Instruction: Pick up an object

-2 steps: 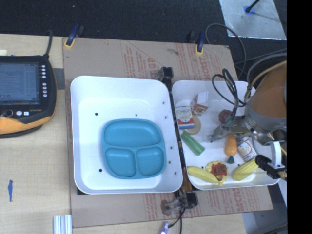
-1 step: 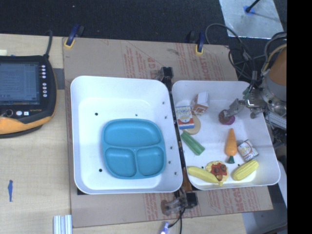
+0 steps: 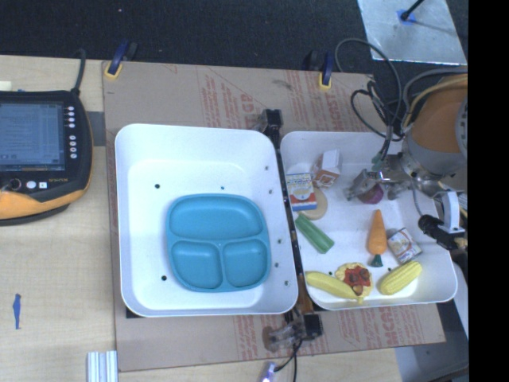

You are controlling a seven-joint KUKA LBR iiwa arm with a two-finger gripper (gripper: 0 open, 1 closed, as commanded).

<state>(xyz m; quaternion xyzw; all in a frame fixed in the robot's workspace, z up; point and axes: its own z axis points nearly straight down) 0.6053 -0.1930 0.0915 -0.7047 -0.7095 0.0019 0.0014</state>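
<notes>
While the arm (image 3: 433,130) reached into the right bin (image 3: 350,146) on the tabletop, its pincer (image 3: 367,186) sat low near the upper middle, close above a small dark-red item (image 3: 374,195) — possibly touching it, though the view was too blurred to confirm. Whether the pincer was clenched or released could not be told. Judged step: the approach or grasp. Next move calls for closing squarely, clear of the carrot (image 3: 377,232) just below.
</notes>
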